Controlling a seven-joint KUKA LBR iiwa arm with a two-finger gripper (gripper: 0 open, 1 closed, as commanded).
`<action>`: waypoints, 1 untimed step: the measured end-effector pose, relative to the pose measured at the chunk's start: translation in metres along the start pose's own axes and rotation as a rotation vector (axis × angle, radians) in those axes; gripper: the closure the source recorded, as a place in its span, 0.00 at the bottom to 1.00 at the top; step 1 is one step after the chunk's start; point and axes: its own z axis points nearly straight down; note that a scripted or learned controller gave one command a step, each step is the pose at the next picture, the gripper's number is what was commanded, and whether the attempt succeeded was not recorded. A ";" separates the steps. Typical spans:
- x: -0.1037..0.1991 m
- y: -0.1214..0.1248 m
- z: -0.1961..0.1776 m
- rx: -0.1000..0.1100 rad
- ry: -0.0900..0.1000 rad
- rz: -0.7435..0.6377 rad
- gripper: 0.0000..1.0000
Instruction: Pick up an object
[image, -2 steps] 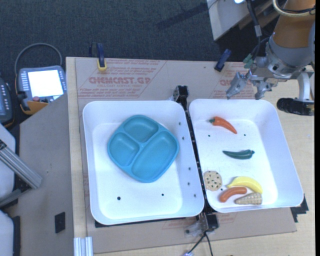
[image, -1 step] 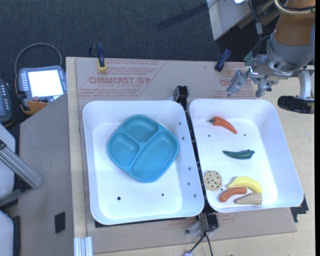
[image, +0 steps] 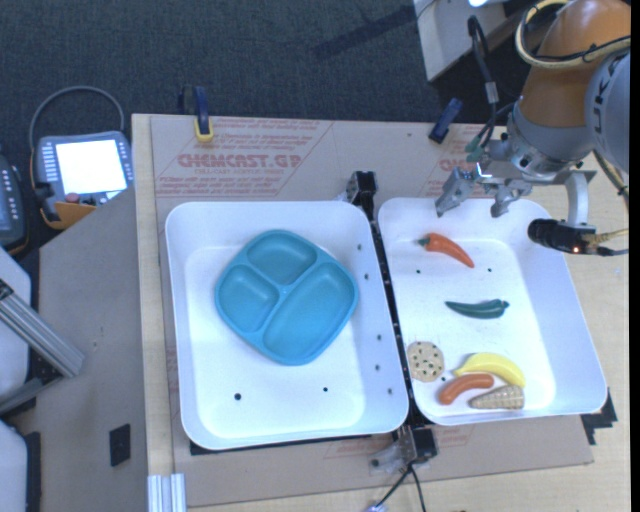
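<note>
So, what you're looking at:
Gripper (image: 473, 195): fingers spread wide, nothing between them, hanging over the right bin's (image: 560, 330) far rim.
Orange pepper (image: 446, 249): glossy, tapered, curved, lying just below the gripper.
Green pepper (image: 477, 309): dark, slim, mid-bin.
Near corner: round speckled cookie (image: 425, 360), smooth banana (image: 493, 368), sausage (image: 465, 387), waffle cone (image: 497, 399).
Left bin (image: 200, 330): teal plate (image: 287, 296), three compartments.
</note>
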 end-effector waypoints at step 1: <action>-0.001 -0.010 0.052 -0.001 0.000 0.000 0.00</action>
